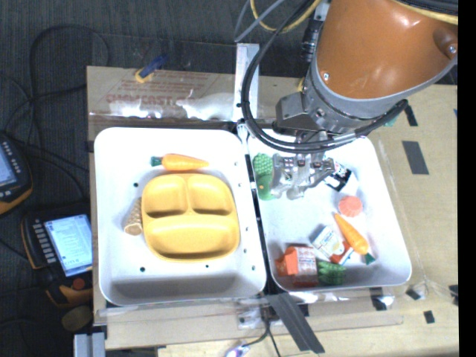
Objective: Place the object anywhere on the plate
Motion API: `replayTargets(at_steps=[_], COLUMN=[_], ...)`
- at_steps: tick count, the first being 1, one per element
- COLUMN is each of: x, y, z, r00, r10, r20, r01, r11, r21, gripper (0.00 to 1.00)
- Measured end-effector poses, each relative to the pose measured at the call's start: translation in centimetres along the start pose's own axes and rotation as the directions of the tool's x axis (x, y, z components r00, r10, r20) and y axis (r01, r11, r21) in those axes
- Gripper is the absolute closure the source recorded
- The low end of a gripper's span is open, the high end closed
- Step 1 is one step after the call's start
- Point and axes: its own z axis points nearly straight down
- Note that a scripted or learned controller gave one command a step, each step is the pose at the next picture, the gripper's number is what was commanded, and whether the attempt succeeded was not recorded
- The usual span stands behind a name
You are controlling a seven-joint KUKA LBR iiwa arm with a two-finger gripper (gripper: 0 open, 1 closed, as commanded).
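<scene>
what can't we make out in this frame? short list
- Gripper, camera view: blurred and overhung by the arm's orange band; whether it holds anything cannot be told.
- Green object beside the gripper: partly covered by it, identity unclear.
- Cone-like item: tucked under the yellow plate edge.
- Small packages in the right bin: labels too small to read.

Slanted overhead view of both bins (104,199)

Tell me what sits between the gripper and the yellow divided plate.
In the camera view, a green toy vegetable in the right bin and the bins' adjoining white rims lie between the gripper and the yellow three-compartment plate.
</scene>
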Motion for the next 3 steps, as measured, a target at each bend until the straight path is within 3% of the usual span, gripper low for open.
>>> replayTargets(at_steps=[2,3], x=[-3.6,-0.4], y=[0.5,0.0], z=[2.4,0.1], r00=[0.977,0.943], r10=[-0.211,-0.333], r20=[-0.001,0.0], r01=[0.211,0.333], r11=[0.977,0.943], r21=[-0.003,0.0], gripper=[1.0,1.0])
